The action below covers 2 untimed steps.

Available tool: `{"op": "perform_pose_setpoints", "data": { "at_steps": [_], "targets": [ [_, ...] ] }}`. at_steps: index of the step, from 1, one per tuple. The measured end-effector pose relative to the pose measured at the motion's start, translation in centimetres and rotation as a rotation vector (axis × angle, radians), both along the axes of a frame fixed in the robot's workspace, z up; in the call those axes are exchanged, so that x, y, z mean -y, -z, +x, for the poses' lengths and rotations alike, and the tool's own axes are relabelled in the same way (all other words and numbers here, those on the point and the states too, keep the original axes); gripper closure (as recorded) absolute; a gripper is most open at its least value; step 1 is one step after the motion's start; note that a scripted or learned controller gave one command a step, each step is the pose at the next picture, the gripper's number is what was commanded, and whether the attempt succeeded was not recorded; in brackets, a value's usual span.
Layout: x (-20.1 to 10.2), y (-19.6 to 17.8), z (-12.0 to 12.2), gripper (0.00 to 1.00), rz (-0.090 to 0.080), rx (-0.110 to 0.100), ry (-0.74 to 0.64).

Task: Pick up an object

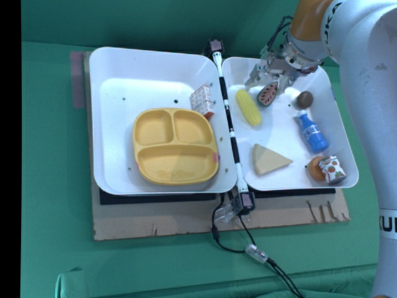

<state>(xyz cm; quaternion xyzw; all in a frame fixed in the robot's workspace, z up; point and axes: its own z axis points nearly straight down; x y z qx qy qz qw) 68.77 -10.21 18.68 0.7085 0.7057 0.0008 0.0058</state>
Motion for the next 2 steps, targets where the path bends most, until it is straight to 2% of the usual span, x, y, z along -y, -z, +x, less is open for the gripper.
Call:
{"op": "perform_pose_setpoints", "data": {
  "at_steps": [1,2],
  "targets": [
    [0.2,-2.0,0.4,1.0,-0.006,0.019,0.004],
    [-3.3,-23.4,-2.4,1.0,0.004,0.007,0.0]
  ]
}}
